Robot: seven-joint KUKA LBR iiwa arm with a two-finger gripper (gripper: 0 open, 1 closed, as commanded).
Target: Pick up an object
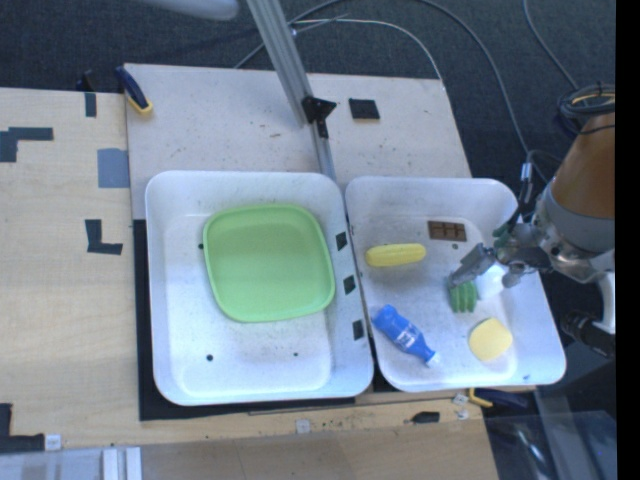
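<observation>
A: Dark carpet behind, cables (400, 13) looping across it. Pale wooden counter (60, 268) with two white bins side by side on it.

B: What's in the left bin (165, 268)?

A: One green plate (268, 261), lying flat, toward the bin's far side. Nothing else I can name in there.

B: Right bin (400, 193)?

A: Four things, plus a brown patch (447, 230) on the floor near the far wall. Yellow banana (396, 255) just left of centre. Blue bottle (405, 334) lying on its side near the front-left corner. Green toy (463, 296) right of centre. Round yellow piece (490, 339) near the front-right corner, well apart from the bottle.

B: Arm?

A: Arm (585, 183) sits over the right bin's right wall, orange band showing. Gripper (480, 273) is low inside the bin, directly above the green toy.

B: Holding it?

A: Can't tell. One grey finger slants down-left toward the toy and there's something white just right of it, but the spread isn't readable from this angle. Toy looks to be touching or just under the tip; can't see it clamped.

B: Anything else on the counter?

A: Metal pole (290, 58) slanting down to the gap between the bins, and dark tape marks (95, 233) left of the left bin.
</observation>
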